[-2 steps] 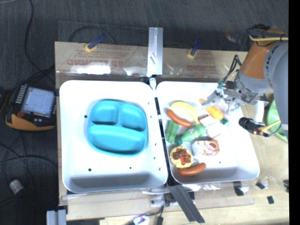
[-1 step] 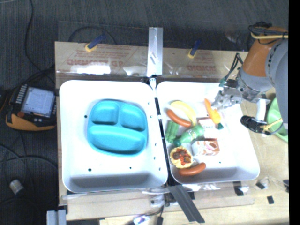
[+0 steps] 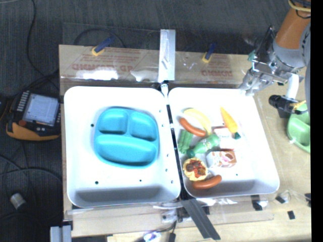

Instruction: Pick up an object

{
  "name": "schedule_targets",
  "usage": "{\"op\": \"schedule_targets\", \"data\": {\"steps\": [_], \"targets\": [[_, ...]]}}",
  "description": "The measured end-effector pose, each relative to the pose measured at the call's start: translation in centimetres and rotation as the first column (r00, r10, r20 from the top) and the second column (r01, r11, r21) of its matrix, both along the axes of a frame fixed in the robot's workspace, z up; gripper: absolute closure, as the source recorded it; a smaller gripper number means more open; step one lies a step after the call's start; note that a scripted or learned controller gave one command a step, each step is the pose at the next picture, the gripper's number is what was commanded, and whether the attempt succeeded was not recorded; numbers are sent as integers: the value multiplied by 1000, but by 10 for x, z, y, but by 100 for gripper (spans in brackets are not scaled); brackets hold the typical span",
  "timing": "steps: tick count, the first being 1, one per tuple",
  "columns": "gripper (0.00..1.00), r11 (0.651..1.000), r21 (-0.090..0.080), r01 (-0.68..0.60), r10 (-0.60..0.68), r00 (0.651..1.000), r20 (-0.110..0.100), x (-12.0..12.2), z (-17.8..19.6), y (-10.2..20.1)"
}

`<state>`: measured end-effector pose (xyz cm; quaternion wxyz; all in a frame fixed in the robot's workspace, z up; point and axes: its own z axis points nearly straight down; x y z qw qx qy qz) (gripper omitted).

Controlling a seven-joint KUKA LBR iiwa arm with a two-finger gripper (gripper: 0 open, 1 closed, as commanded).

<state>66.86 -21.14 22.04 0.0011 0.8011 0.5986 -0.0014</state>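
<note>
While the gripper [image 3: 251, 86] hangs over the top right corner of the right bin [image 3: 262, 150], I cannot tell how it is set. Toy food lies in that bin: a banana [image 3: 198, 117], two hot dogs [image 3: 192, 126], a carrot [image 3: 228, 120] and a little pizza [image 3: 195, 169]. A blue tray [image 3: 126, 136] sits in the left bin [image 3: 81, 185].

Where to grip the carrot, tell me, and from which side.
Grip the carrot across its orange middle, coming straight down. It lies flat and slender near the right bin's far side, with bare floor along both long sides, so fingers can straddle its narrow width.
</note>
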Motion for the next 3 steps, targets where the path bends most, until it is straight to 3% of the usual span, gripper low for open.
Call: {"op": "schedule_targets", "data": {"steps": [1,2,3], "targets": [[0,1000,-1,0,0,1000,-2,0,-1,0],[0,985,3,-171,171,985,-3,-28,-92,11],[0,936,1,-353,353,936,-1,0,-47,57]]}}
